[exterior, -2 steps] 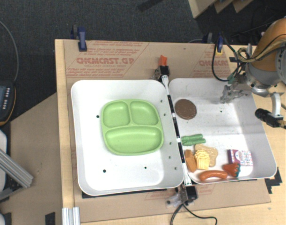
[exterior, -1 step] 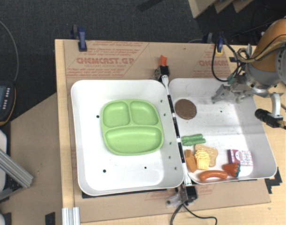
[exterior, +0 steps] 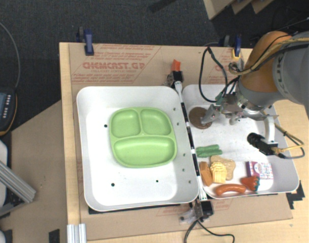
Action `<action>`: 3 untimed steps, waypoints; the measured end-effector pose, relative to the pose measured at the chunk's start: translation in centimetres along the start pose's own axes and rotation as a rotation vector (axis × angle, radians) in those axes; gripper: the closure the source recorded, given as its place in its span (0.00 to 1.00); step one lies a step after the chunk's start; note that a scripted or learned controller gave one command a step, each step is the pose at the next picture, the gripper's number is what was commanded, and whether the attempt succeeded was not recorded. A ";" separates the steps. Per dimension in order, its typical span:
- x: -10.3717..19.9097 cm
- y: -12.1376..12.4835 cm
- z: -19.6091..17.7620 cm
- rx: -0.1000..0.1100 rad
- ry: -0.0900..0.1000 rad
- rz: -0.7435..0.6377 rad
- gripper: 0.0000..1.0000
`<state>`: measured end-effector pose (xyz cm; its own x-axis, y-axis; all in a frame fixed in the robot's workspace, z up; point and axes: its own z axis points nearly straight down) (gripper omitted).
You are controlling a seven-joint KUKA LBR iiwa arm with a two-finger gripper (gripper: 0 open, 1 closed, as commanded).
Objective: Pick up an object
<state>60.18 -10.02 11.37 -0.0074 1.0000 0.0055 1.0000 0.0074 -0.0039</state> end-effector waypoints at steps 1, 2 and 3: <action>-1.9 6.5 2.9 -0.010 -0.007 0.004 0.00; -3.0 -5.9 2.6 -0.005 -0.005 0.014 0.00; -9.8 -0.4 2.6 -0.013 -0.011 0.010 0.00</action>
<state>59.87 -19.83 8.70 0.0026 1.0000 -0.0057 1.0000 -0.0025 0.0086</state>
